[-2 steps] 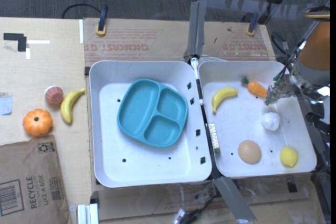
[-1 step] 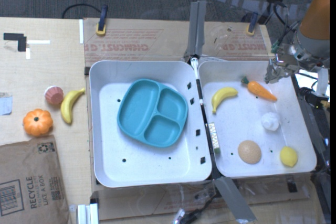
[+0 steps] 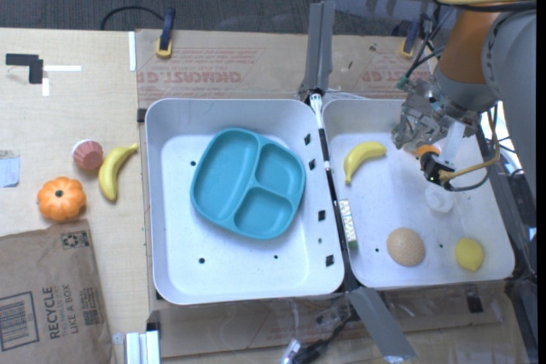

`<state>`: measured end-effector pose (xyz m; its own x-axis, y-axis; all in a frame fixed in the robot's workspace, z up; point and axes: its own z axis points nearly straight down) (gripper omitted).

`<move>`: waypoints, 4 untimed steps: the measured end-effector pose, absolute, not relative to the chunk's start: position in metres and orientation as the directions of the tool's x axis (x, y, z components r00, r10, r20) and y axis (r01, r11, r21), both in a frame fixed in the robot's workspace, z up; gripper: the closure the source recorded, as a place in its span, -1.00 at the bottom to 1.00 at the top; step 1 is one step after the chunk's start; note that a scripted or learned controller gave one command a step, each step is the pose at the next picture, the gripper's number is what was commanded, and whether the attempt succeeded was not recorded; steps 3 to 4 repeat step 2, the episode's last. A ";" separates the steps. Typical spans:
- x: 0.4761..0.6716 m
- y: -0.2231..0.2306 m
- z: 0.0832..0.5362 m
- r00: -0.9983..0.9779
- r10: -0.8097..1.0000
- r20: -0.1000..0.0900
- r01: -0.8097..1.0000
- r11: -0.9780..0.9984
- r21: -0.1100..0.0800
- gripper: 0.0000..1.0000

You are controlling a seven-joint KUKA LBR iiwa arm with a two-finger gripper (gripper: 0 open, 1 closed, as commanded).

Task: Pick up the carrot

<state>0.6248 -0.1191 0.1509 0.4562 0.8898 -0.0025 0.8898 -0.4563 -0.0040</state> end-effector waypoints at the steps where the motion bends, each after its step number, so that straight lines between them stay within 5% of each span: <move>1: 0.610 -0.062 0.191 0.064 0.998 -0.001 0.998 -0.064 -0.002 1.00; 2: 0.511 -0.116 0.203 -0.080 0.997 0.000 0.997 0.080 -0.002 1.00; 4: 0.511 -0.116 0.203 -0.080 0.997 0.000 0.997 0.080 -0.002 1.00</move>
